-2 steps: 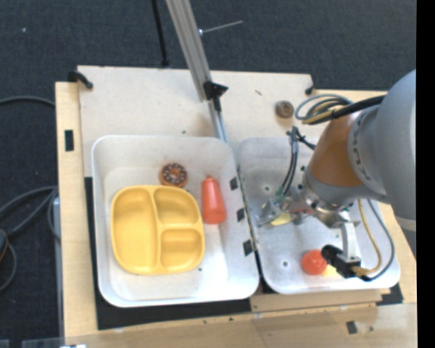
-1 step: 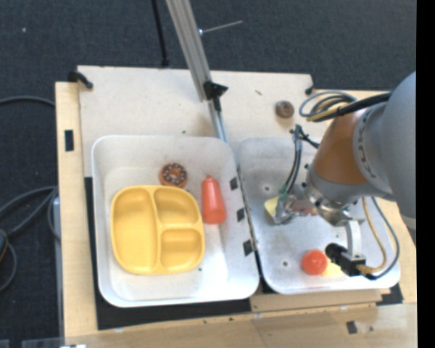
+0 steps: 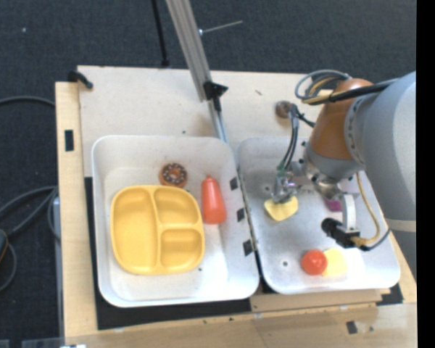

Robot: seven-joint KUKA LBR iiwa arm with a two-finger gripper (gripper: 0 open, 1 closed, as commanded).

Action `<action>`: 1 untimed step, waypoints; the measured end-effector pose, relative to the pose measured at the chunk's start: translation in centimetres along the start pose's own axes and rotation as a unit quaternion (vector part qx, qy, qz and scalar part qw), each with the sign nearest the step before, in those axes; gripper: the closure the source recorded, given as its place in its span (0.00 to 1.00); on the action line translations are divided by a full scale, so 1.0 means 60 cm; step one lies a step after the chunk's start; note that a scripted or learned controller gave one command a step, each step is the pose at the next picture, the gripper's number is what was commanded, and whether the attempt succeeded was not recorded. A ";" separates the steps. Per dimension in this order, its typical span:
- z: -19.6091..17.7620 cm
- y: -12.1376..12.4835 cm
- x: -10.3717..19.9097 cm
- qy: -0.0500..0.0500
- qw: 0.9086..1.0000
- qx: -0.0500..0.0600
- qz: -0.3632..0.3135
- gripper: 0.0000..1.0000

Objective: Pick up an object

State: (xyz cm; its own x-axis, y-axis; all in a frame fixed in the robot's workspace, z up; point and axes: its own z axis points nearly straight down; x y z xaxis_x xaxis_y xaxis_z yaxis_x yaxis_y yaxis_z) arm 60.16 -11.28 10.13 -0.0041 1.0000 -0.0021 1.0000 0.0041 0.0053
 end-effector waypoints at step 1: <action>-0.002 -0.003 -0.001 -0.001 1.000 0.001 -0.001 0.00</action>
